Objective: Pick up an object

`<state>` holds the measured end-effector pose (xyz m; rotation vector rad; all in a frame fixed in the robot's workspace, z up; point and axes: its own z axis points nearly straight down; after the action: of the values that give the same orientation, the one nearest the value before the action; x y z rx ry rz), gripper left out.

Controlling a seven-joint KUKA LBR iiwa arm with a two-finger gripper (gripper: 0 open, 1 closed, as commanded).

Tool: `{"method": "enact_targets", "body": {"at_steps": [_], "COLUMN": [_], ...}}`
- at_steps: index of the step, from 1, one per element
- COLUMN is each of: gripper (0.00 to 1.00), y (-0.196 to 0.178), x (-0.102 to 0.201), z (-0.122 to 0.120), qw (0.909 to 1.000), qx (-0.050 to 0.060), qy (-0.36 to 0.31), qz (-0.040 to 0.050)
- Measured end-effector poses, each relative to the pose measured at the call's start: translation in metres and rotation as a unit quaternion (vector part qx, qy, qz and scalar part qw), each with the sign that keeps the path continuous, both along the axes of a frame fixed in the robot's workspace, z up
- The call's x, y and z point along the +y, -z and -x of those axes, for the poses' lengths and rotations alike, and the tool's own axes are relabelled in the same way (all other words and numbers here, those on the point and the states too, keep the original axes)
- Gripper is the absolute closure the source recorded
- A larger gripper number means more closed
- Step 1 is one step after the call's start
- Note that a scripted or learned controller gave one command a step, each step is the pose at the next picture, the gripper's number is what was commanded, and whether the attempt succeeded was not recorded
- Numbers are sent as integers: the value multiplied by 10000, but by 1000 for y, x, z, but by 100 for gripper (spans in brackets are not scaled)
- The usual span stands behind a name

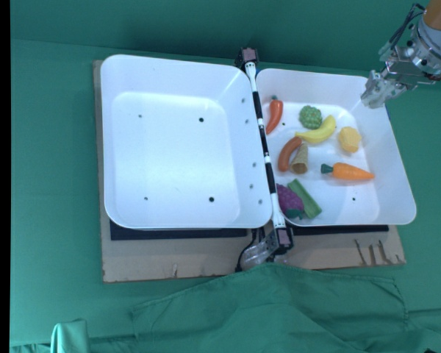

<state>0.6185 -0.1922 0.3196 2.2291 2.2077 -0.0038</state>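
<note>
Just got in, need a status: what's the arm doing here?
The arm's gripper hangs over the upper right corner of the right bin, not on anything yet. The toy food lies loose in that bin: a red pepper, broccoli, a banana, a lemon, a sausage, a carrot. Nothing has been picked up.

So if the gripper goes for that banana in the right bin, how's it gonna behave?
The banana looks like smooth moulded plastic, so probably stiff, light and a bit slippery. Its curve may let it pivot when nudged. It sits close to the green broccoli, so a push could shift both.
</note>
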Motion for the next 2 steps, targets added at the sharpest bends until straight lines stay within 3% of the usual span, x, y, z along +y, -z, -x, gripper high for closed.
{"method": "enact_targets", "body": {"at_steps": [2], "gripper": [100], "y": [-30], "x": [2], "z": [-2], "qw": [10000], "qx": [-84], "qy": [7], "qz": [23]}}
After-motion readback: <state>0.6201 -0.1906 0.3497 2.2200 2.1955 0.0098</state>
